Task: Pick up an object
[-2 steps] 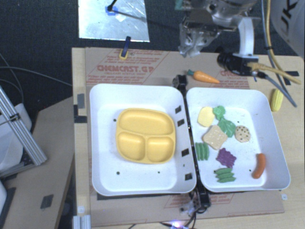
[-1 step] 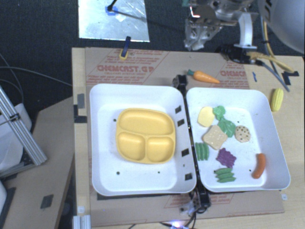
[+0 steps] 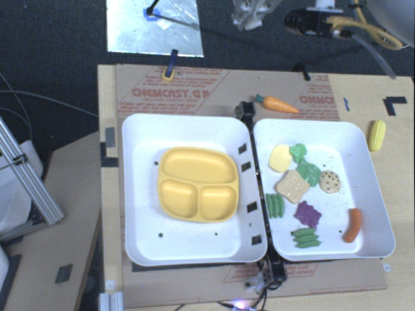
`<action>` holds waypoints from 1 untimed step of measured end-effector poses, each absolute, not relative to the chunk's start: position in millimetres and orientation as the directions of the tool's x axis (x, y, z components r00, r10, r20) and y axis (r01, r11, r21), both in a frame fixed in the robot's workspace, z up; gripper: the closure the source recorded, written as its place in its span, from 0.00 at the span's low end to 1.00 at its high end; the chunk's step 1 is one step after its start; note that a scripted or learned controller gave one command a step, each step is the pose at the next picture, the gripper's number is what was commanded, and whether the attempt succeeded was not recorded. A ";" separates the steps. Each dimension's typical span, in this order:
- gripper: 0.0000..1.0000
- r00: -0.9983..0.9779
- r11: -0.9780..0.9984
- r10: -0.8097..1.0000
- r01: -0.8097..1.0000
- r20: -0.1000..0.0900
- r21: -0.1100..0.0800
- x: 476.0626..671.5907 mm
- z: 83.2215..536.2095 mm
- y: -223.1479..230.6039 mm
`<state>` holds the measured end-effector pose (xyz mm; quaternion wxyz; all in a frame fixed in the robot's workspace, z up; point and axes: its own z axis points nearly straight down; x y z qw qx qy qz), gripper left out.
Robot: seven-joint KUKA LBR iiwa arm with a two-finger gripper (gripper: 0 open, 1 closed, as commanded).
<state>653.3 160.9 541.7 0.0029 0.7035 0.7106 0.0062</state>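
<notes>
The right white bin (image 3: 373, 173) holds several toy foods: a yellow piece (image 3: 280, 158), green broccoli (image 3: 305, 164), a tan cracker (image 3: 292, 186), a cookie (image 3: 330, 181), green beans (image 3: 275, 205), purple grapes (image 3: 307, 214), a pea pod (image 3: 305, 238) and an orange sausage (image 3: 353, 225). My gripper (image 3: 255, 8) hangs high at the top of the camera view, beyond the bench's far edge and well away from both bins. Nothing is seen in it.
A yellow divided plate (image 3: 198, 183) lies in the left white bin (image 3: 139, 193). A toy carrot (image 3: 275, 103) rests on the bench behind the bins. A corn cob (image 3: 377, 135) lies right of the right bin. A shiny metal sheet (image 3: 154, 18) lies at the far left.
</notes>
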 end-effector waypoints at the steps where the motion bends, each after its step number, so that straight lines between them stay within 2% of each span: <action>1: 1.00 0.005 -0.005 1.000 1.000 -0.001 -0.004 612.2 490.5 84.4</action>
